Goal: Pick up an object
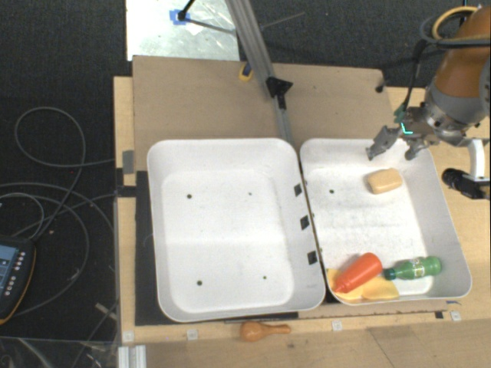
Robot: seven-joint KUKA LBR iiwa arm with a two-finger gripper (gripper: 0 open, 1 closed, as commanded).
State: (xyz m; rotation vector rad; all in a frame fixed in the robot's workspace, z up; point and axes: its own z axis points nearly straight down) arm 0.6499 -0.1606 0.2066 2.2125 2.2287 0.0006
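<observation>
Tan block [383, 181], loaf-shaped, lying in the upper part of the right bin [430, 205], near its far wall. Directly above and slightly right of it in the view, the gripper [397, 146], fingers spread apart with nothing between them, one finger [380, 144] dark grey and angled toward the far left, the other toward the right. Clear gap between fingertips and block; no contact. A small teal-green glow at the gripper's base. Behind the gripper, the grey wrist and orange band of the arm [460, 75], reaching in from the right, with a yellow cable looped over its top.

Lower in the same bin, clustered along the near wall: an orange carrot-shaped piece [358, 272] lying at a slant, resting on a yellow flat piece [376, 290], and just to their right a green bottle [414, 267] on its side, cap pointing right, with a pale label too small to read. All three well apart from the block.

To the left, the left bin [176, 159], touching the right bin along a shared edge marked by small black clips. No legible writing on either bin.

In front of the bins on the wooden bench [130, 113], a small brown pear-shaped thing [263, 330]. On the far left floor, black cables and a handheld pendant [14, 271], screen text unreadable.
</observation>
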